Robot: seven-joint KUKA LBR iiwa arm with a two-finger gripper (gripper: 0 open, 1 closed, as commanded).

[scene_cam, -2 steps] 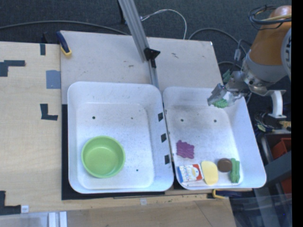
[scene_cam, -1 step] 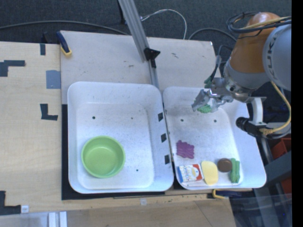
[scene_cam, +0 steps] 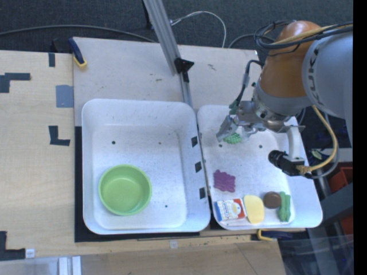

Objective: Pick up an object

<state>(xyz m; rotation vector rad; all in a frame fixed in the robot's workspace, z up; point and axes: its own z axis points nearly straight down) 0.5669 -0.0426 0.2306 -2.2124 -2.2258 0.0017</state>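
Over the right bin point(scene_cam: 309, 211), the claw point(scene_cam: 231, 132) seems pressed onto a small green object point(scene_cam: 233, 137).

Left bin point(scene_cam: 137, 110): open floor except the green bowl point(scene_cam: 125, 189) at its near-left corner. Right bin point(scene_cam: 312, 202): near edge crowded by purple piece point(scene_cam: 224, 181), carton point(scene_cam: 229, 209), yellow item point(scene_cam: 254, 209); centre floor passable.
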